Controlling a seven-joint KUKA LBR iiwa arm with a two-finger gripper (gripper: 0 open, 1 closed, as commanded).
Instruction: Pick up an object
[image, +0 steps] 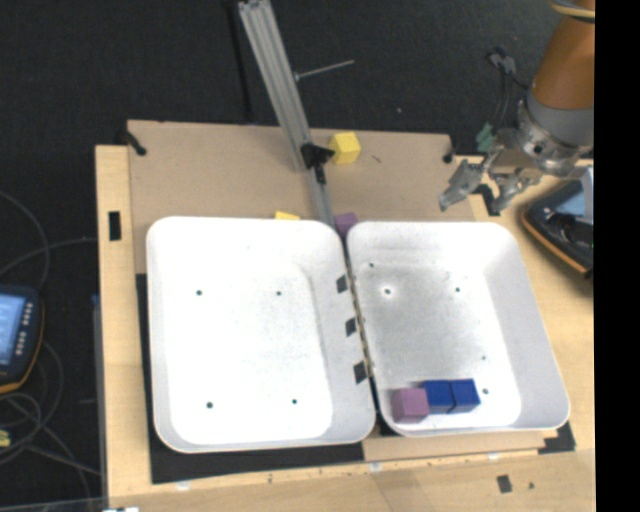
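**Inspector A:** A dark floor is recorded around a pale wooden desk (115, 330), with cables trailing at the left and a handheld screen unit (17, 335) lying beside them. 2 shallow white bins are noted side by side on the desk.

**Inspector B:** Contents of the bins?

**Inspector A:** In the right bin (500, 260), 3 blocks are seen along the near wall: a purple block (409, 403) at the near-left corner, then 2 blue blocks (450, 394) just beside it, touching each other. The left bin (240, 330) is marked only by small dark dots on its floor.

**Inspector B:** Anything outside the bins?

**Inspector A:** A yellow block (346, 148) is observed on the far part of the desk, next to a slanted metal rail (285, 95). A small purple piece (346, 222) is seen at the far end of the seam between the bins, and a yellow sliver (287, 215) shows just behind the left bin's far rim.

**Inspector B:** And the arm?

**Inspector A:** The arm is recorded at the upper right, its orange band (566, 50) visible above the wrist. The tool (470, 188) is held beyond the far-right corner of the right bin, well apart from the blocks. Whether it is open or closed cannot be told from this view; nothing is seen gripped in it.
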